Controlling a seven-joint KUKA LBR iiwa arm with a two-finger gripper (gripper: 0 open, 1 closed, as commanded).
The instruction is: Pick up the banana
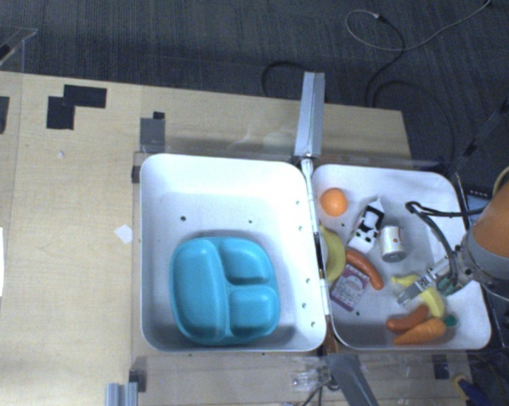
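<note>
Yellow banana [334, 252], right bin [424, 182], carrots [417, 328]

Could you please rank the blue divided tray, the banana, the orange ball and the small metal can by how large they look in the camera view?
1. blue divided tray, by far the largest
2. banana, though partly hidden at the bin wall
3. orange ball and small metal can look about alike, so I won't rank them.

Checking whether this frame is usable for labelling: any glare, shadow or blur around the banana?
Camera view: the banana sits in soft shadow by the right bin's left wall, slightly blurry but readable; the bin floor is bright without washing out; the gripper looks soft.
</note>
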